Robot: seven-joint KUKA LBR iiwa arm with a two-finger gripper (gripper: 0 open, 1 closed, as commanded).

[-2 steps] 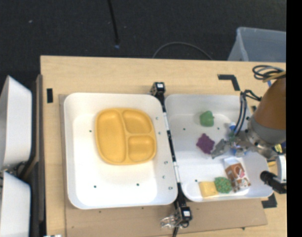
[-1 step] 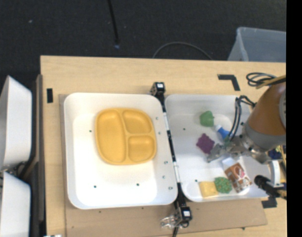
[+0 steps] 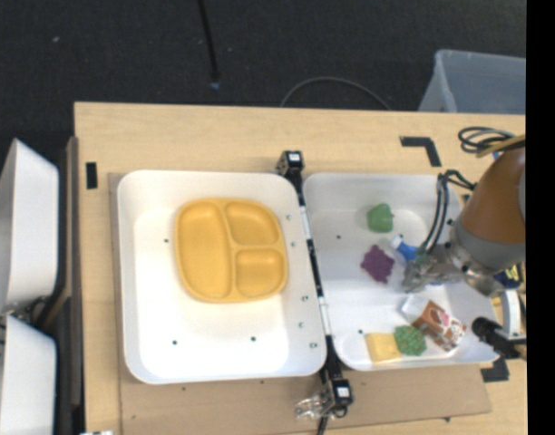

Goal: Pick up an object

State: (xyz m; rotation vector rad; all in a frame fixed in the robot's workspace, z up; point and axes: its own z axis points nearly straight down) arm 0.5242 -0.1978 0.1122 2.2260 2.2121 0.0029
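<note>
Camera view shows the arm [image 3: 495, 202] reaching in from the right over the right bin [image 3: 350, 198], with the gripper [image 3: 426, 272] low above the bin floor, near its right wall. If the pincer is spread or pressed together, I cannot tell; nothing is seen between it. I judge the step to be the approach to a grasp, not yet the lift.

The closest things to the gripper are a small blue object [image 3: 404, 248] just to its left and a purple object [image 3: 377, 263] a little further left. The next move would call for lowering onto one of them and closing around it, without pushing it aside.

The right bin holds also a green object [image 3: 379, 217] on the far side, and at the near edge a yellow block [image 3: 381, 346], a second green piece [image 3: 410, 339] touching it, and a red-brown packet [image 3: 438, 323]. The left bin [image 3: 150, 333] holds a yellow divided plate [image 3: 230, 248] with three compartments, lying flat, nothing in it.
</note>
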